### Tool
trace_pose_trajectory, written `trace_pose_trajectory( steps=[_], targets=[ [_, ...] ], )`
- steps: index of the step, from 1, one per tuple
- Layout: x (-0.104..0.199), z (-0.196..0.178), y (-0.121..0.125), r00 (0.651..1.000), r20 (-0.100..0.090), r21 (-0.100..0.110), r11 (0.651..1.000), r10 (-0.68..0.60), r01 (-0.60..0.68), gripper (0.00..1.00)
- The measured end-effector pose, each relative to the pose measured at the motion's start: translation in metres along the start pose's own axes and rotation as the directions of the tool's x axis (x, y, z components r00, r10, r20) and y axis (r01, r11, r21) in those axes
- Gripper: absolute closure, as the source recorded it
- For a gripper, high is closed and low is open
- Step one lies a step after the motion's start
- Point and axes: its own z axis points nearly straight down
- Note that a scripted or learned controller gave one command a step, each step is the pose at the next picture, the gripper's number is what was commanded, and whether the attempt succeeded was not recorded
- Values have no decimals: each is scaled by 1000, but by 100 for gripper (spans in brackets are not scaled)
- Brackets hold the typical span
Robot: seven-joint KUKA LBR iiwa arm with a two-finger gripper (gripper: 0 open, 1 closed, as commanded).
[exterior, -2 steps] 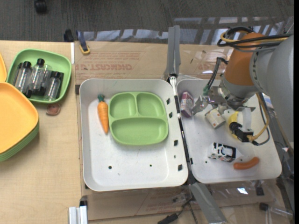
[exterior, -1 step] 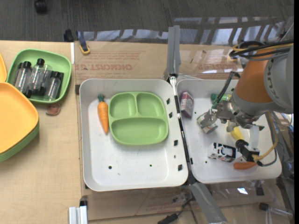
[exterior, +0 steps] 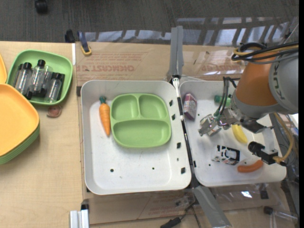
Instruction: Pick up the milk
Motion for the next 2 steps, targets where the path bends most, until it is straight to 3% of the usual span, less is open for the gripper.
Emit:
trace_pose_trajectory(
  steps=[1,2],
  targets=[
    [-2,-8,-1,1000,1,1,1000,6,-6,100],
    [41,-80,28,990,2,-2,990,-141,141,100]
  ],
)
